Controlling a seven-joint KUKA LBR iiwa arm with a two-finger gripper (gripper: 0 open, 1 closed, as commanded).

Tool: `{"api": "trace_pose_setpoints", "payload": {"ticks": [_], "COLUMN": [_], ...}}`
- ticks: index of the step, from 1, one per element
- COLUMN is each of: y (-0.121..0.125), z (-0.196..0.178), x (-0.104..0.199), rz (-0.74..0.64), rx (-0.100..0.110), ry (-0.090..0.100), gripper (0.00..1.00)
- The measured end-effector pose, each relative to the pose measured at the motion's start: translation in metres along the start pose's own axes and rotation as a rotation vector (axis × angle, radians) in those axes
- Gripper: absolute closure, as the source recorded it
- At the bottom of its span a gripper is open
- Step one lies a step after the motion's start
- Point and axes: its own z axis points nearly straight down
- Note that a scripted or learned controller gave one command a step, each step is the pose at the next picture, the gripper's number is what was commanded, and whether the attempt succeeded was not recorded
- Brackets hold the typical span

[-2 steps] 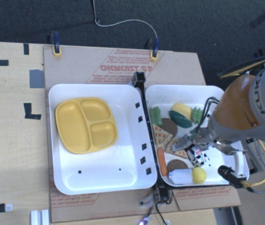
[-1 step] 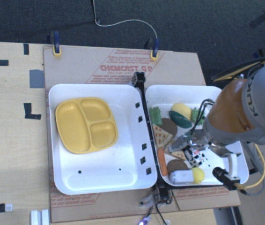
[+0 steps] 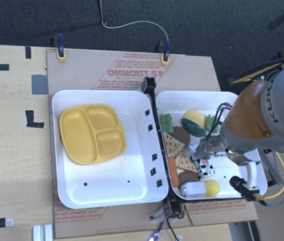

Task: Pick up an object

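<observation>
The arm (image 3: 255, 117) comes in from the right, over the right bin (image 3: 232, 97). Its claw (image 3: 203, 157) is down low inside that bin, w/ the tip among the clutter near the bin's middle. Can't tell if the claw is released or clenched; it's too small and busy there to make out.

Right bin contents, all toy food & bits packed on its left half: a yellow-and-green round piece (image 3: 194, 122) near the top, a green leafy piece (image 3: 167, 122) just left of it by the divider, a brown piece (image 3: 180, 133) below, two waffle-like wedges (image 3: 172, 144) under that, an orange carrot (image 3: 173, 170) running along the left wall, a small black-and-white spotted item (image 3: 206, 170) right beside the claw, a yellow ball (image 3: 211, 187) at the bottom edge touching a pale block (image 3: 192, 188). Nothing is clearly raised off the bin floor.

Left bin (image 3: 132, 185) has a yellow divided plate (image 3: 92, 133), three compartments, lying flat in the upper left part, well apart from the claw.

Both bins sit side by side on a cardboard sheet (image 3: 132, 72) w/ red print, held by two clamps (image 3: 59, 48) at its top edge, on the wood counter (image 3: 11, 134). A thin white cable (image 3: 132, 24) loops over the dark floor above.
</observation>
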Motion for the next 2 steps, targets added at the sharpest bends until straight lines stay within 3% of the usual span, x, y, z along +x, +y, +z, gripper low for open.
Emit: {"api": "trace_pose_setpoints", "payload": {"ticks": [1, 2], "y": [0.0, 0.039], "z": [0.001, -0.003], "x": [0.001, 0.014], "rz": [0.0, -0.01], "rx": [0.002, 0.032], "ry": [0.001, 0.022], "gripper": [0.0, 0.0]}}
